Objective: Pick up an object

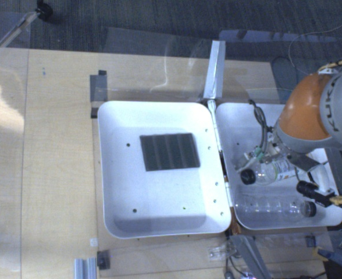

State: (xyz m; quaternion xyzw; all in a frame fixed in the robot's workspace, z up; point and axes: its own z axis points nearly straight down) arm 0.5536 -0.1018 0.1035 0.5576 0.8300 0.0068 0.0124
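Nearest me, a clear near bottle [273,208] lies on its side along the front wall of the right bin [232,132], below the gripper [263,156] and apart from it. Working from the left: the left bin [110,173] holds a ribbed dark pad [170,151], well to the left of the gripper and out of play. In the right bin, a second clear bottle [273,171] lies on its side, its black cap [248,176] pointing left. The gripper hangs right over this bottle's neck end, seemingly touching or just above it. Glare and clear plastic blur things there, so I cannot tell whether the gripper is open or closed, or whether it has anything. I judge the grasp is in hand. I'd straddle the body across its width, not the tapering neck, and close gently, since a round bottle can roll away. The orange band [303,112] sits above, to the right.
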